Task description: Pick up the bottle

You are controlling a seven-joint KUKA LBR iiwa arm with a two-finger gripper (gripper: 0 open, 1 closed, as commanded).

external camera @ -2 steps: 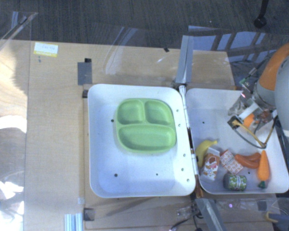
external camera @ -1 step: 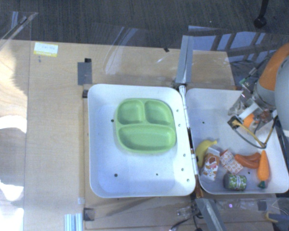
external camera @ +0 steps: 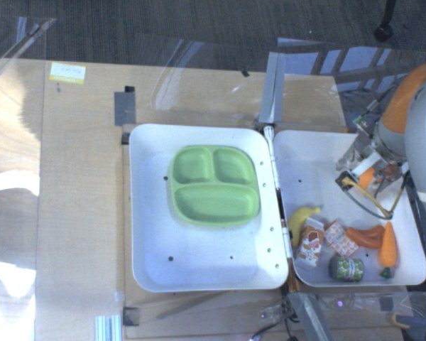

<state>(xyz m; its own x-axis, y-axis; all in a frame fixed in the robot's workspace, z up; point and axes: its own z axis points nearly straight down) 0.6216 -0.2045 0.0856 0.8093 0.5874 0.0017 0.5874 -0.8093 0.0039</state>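
- The bottle (external camera: 366, 236) — as far as can be told, the red-orange item lying on its side — is in the right bin (external camera: 309, 155), near the front edge.
- Just beside it are a carrot (external camera: 388, 246), a green can (external camera: 346, 268), a red-and-white packet (external camera: 339, 236), a small carton (external camera: 311, 246) and a banana (external camera: 303, 219).
- The gripper (external camera: 358, 176) hangs over the same bin, apart from the bottle — open or closed, I cannot tell.
- The left bin (external camera: 149, 247) holds a green divided tray (external camera: 214, 185).
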